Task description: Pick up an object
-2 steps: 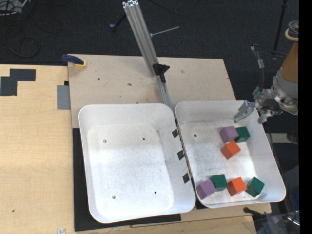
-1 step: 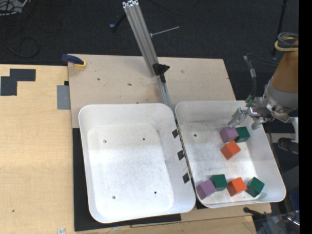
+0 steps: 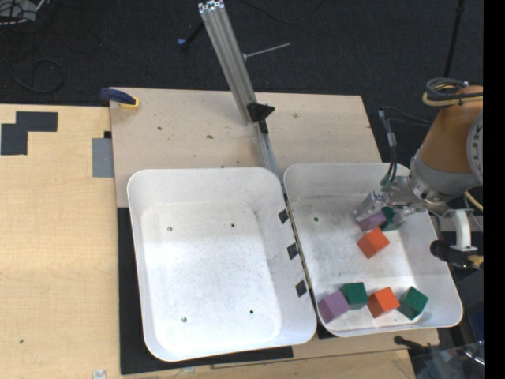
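In the right bin (image 3: 339, 184) my gripper (image 3: 377, 210) hangs low, at the end of the arm reaching in from the right. A purple block (image 3: 369, 222) lies right under its tip, with a green block (image 3: 389, 212) partly hidden beside it. An orange block (image 3: 373, 243) sits just in front of them, apart from the gripper. Along the bin's near edge lie another purple block (image 3: 333, 305), a green block (image 3: 355, 294), an orange block (image 3: 383, 301) and a green block (image 3: 412, 302).
The left bin (image 3: 158, 192) stands beside the right one, with black clips (image 3: 290, 249) along the shared rim. A slanted aluminium bar (image 3: 233, 61) rises behind the bins. The arm's orange band (image 3: 454, 136) overhangs the right bin's far corner.
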You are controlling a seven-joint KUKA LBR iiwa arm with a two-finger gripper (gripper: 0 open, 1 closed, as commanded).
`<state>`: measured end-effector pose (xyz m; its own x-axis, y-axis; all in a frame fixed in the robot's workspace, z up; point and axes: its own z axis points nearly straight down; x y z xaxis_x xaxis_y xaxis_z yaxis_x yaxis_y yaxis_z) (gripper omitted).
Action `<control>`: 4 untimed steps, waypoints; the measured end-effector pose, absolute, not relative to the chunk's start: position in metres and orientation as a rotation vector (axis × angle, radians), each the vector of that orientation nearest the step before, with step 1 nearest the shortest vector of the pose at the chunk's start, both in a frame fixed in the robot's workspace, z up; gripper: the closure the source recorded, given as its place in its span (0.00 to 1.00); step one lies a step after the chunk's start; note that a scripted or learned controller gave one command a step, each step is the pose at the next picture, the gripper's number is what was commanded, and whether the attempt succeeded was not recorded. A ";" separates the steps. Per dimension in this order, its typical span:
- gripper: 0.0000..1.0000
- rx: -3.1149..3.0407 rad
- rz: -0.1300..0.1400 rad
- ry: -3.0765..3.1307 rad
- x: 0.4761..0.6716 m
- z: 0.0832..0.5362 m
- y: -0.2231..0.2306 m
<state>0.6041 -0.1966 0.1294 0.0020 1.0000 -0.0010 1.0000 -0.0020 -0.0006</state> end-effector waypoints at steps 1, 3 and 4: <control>1.00 2.230 0.001 2.214 0.604 0.141 -0.198; 1.00 2.218 0.001 2.225 0.614 0.203 -0.199; 1.00 2.219 -0.001 2.230 0.596 0.212 -0.153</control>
<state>0.5964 -0.1525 0.2117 -0.0045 1.0000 0.0027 1.0000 0.0046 -0.0034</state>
